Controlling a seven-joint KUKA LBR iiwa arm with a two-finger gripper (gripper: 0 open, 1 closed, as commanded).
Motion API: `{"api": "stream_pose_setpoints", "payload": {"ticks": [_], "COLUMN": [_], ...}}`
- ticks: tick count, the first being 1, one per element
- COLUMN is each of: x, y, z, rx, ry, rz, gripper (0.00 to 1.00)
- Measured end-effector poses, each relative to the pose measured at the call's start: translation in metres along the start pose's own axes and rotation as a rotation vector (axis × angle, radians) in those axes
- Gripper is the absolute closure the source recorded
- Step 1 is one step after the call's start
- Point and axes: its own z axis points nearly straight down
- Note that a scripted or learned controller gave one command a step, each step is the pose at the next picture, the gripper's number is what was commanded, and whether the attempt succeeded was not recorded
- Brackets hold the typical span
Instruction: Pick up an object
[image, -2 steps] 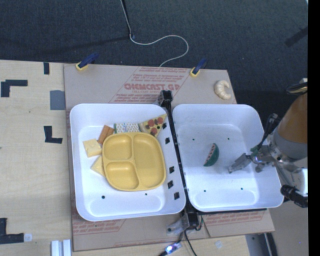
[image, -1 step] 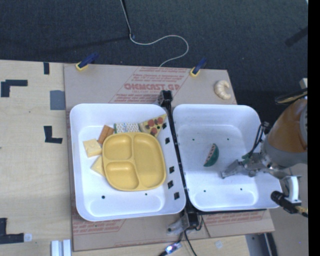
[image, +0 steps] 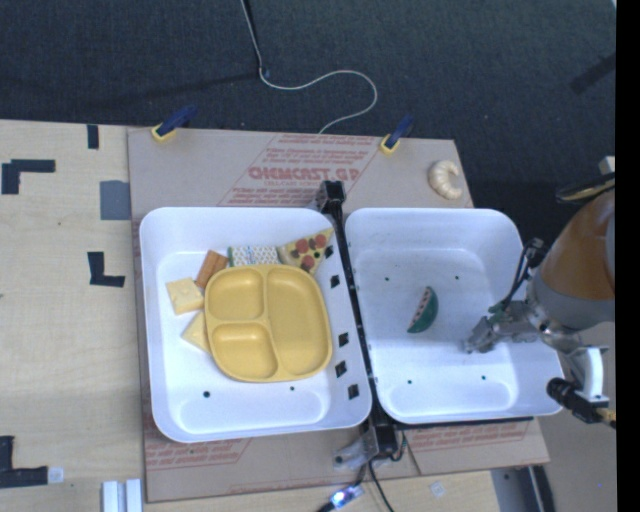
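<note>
A toy watermelon slice (image: 423, 310), green rind and red flesh, lies in the middle of the right white bin (image: 440, 225). My gripper (image: 484, 337) hangs low over the right side of that bin, a short way right of the slice and apart from it. The grey arm with its orange band (image: 582, 265) comes in from the right edge. In the left white bin (image: 165, 390) a yellow divided plate (image: 268, 322) lies flat, with crackers (image: 186, 296) at its left and a pizza slice (image: 310, 247) and other flat toy foods behind it.
A beige pastry-like toy (image: 447, 178) lies on the cardboard (image: 300, 170) behind the right bin. Blue and yellow clamps (image: 397, 132) hold the cardboard's far edge. A black divider (image: 345, 300) runs between the bins. A white cable (image: 320, 85) loops at the back.
</note>
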Motion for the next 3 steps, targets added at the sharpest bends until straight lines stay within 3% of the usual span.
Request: {"api": "stream_pose_setpoints", "payload": {"ticks": [2, 3], "x": [0.000, 0.000], "y": [0.011, 0.011], "z": [-0.111, -0.130], "rx": [-0.002, 0.001], "ry": [0.001, 0.003], "rz": [0.000, 0.000], "gripper": [1.00, 1.00]}}
